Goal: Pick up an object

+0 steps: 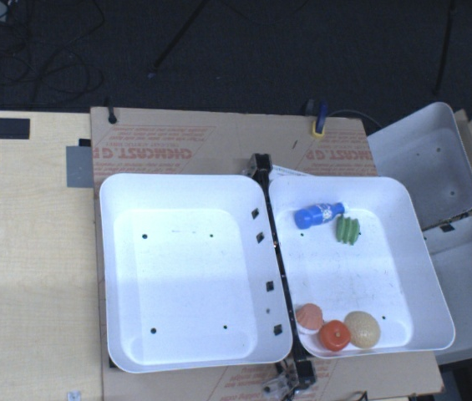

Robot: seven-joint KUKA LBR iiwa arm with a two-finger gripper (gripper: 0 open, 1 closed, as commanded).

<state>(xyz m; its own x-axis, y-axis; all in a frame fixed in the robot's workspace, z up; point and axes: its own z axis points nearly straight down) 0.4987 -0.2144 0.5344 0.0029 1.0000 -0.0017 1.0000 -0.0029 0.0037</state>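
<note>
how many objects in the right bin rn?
5, all in the right bin: blue bottle and green item near the far side; pink ball, red ball and tan ball clustered at the near edge.

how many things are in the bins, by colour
blue: 1, the bottle
green: 1, the ridged piece
pink: 1, the round piece
red: 1, the ball
tan: 1, the ball
total: 5, all in the right bin
</note>
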